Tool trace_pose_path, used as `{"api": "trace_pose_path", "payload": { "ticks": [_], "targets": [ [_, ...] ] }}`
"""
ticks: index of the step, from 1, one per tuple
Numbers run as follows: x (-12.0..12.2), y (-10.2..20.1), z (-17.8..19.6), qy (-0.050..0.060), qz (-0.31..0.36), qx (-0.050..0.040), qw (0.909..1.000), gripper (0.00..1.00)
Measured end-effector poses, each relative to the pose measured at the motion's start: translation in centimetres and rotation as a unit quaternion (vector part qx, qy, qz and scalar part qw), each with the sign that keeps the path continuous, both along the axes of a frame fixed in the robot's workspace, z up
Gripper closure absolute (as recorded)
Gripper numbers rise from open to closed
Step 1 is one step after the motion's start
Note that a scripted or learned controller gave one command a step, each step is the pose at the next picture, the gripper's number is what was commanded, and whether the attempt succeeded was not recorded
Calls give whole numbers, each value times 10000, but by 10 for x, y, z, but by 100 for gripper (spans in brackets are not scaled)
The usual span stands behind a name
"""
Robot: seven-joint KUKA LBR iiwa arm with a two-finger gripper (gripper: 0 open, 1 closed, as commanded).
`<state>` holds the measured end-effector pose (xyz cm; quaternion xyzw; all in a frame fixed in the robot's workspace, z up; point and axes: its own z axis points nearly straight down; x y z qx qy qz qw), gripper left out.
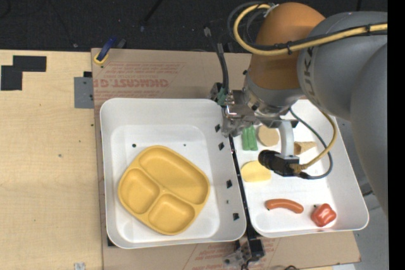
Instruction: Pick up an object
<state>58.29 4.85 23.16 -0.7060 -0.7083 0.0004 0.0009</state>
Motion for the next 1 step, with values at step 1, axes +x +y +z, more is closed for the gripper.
{"api": "trace_pose_path", "payload": {
  "ticks": [1],
  "targets": [
    [-10,48,-7,-3,-3,-1,10000,100]
  ]
}}
